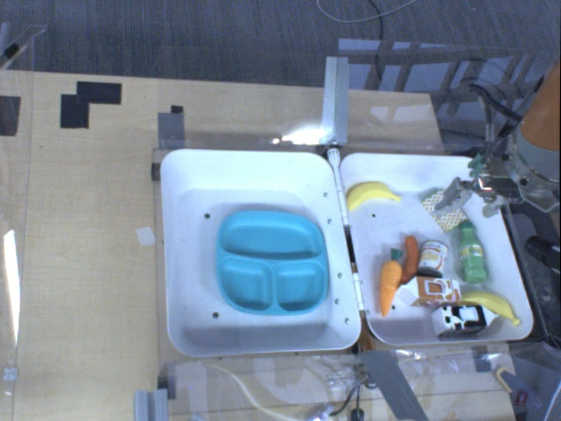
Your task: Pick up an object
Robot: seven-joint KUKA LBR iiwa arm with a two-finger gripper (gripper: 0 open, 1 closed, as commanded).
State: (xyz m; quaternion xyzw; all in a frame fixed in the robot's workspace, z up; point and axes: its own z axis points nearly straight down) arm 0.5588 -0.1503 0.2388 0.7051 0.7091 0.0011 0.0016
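Observation:
The right bin (pixel 399 327) holds several small items. A yellow banana (pixel 372 195) lies at its far left. A carrot (pixel 389 285) and a thinner orange piece (pixel 410 256) lie in the middle beside a small can (pixel 431 258). A green bottle (pixel 472 253) lies at the right, with a second banana (pixel 493 305), a brown packet (pixel 436 289) and a black-and-white item (pixel 462 319) toward the front. My gripper (pixel 471 198) hangs over the bin's far right, above the bottle and next to a patterned piece (pixel 441 207). Its fingers stand apart with nothing between them.
The left bin (pixel 188 235) holds a blue divided tray (pixel 272 261). A metal post (pixel 337 103) rises behind the wall between the bins. The arm's wrist (pixel 535 160) and cables crowd the far right edge.

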